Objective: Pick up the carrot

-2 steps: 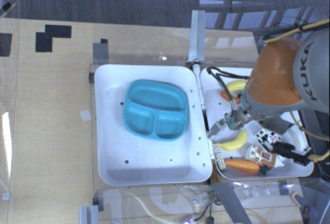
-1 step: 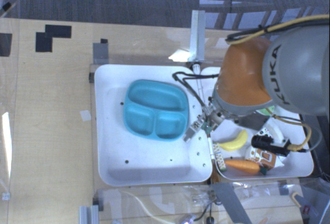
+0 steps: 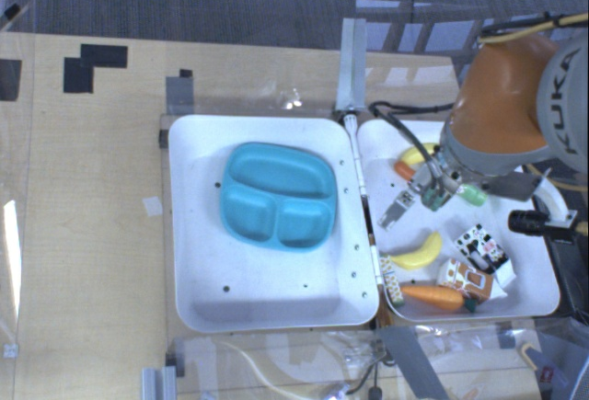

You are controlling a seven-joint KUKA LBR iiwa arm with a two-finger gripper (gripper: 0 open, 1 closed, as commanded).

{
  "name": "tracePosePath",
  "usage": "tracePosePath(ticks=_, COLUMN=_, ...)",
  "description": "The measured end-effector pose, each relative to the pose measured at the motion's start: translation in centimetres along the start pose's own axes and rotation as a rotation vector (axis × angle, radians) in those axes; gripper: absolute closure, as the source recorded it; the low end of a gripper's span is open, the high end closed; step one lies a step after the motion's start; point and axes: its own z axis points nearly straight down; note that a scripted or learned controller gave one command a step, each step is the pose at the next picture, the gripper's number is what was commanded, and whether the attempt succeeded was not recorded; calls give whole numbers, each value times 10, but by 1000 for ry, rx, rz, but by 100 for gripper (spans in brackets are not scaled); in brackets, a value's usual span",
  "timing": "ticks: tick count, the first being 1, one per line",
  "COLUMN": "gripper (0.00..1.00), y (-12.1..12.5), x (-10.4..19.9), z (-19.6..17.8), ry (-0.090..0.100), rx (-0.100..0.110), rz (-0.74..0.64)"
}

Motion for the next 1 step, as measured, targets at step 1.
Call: tracePosePath(ticks=1, gripper=0, y=11, x=30, z=24, ry=3, rx=2, rz=434)
